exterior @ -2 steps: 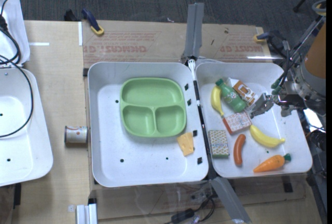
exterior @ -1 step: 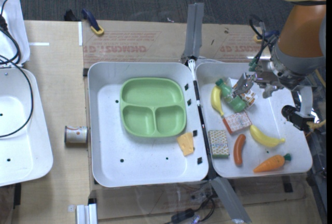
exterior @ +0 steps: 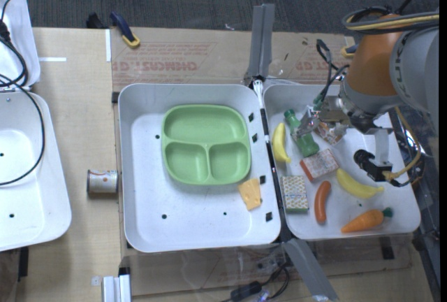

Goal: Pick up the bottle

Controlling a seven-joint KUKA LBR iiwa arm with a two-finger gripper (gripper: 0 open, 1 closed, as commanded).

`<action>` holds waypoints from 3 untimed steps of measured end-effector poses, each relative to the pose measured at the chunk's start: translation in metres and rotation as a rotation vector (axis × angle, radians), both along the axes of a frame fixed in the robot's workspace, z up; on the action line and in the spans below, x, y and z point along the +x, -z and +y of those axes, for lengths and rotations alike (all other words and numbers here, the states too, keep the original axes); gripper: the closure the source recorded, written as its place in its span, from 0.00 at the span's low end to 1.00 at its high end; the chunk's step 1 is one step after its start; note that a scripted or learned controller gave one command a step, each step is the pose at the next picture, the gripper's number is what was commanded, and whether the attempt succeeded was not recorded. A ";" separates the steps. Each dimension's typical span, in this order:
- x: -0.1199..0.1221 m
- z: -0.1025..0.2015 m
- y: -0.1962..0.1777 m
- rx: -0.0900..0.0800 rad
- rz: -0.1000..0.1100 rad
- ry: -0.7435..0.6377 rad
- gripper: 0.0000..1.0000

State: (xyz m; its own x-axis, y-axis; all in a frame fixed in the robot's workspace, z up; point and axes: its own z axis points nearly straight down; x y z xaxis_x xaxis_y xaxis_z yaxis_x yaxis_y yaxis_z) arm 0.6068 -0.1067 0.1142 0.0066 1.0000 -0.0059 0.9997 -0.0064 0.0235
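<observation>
So the arm (exterior: 391, 63) comes in from the 3 o'clock side of the bench, grey body with that orange band bulging right above the wrist, and it bends down into the right bin (exterior: 408, 220) at the bin's upper half. The gripper (exterior: 316, 123) sits low over the clutter near the bin's 11 o'clock corner, wrist tilted toward 9 o'clock, with black cables looping off it toward 12 and another black bit hanging off the arm at about 4 o'clock from the wrist. Honestly I can't tell if the fingers are apart or together, it's all a shiny tangle down there. The bottle (exterior: 302, 134) is the green one lying tilted in that same corner, cap end pointing to 11 o'clock, and the gripper is right at its 2 o'clock side, touching or just about. Around it: a yellow banana (exterior: 280, 142) just at 9 o'clock of the bottle along the bin wall, a reddish box (exterior: 320, 165) at its 5 o'clock, a pale sponge block (exterior: 295, 193) lower down at 6, a red sausage thing (exterior: 321, 201) beside that, a second banana (exterior: 357, 185) and a carrot (exterior: 364, 221) toward the 5 o'clock corner. The left bin (exterior: 140, 224) holds a green divided plate (exterior: 207, 143) and a cheese wedge (exterior: 251, 193) at the plate's 5 o'clock.
</observation>
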 end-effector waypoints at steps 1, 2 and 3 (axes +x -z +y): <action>0.000 -0.002 -0.011 -0.001 0.002 0.005 1.00; 0.046 0.059 -0.136 0.007 0.023 0.266 1.00; 0.046 0.059 -0.135 0.007 0.024 0.266 0.00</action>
State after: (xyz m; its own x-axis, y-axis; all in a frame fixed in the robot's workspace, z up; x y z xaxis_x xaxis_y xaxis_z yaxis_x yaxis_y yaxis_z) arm 0.6530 -0.0475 0.2495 0.2694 0.9630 -0.0027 0.9630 -0.2694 -0.0013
